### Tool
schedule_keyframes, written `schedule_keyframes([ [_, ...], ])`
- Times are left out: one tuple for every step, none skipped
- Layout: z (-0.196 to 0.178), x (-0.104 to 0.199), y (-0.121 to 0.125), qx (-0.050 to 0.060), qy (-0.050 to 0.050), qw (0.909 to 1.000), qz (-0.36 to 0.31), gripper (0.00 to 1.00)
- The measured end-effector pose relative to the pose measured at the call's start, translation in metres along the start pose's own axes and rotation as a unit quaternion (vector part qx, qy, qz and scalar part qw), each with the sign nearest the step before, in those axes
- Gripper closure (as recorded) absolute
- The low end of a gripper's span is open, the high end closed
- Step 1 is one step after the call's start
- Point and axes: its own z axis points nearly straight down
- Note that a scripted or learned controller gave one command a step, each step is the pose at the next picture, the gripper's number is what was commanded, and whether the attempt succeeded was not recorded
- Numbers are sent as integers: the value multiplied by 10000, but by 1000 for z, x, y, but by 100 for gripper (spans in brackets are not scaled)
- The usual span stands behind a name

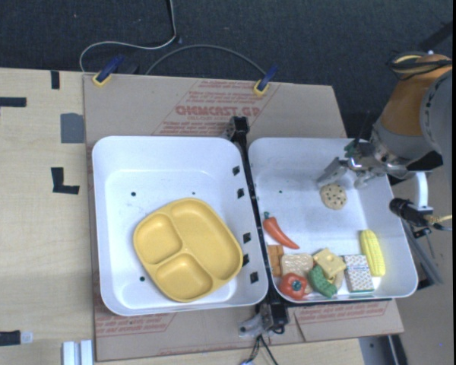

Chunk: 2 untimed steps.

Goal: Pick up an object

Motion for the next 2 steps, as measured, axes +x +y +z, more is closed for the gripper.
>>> schedule_keyframes([
  [-14,26,-24,-21,-1,10000,1,0],
  [-84,-11,-17,-62,-18,10000,10,0],
])
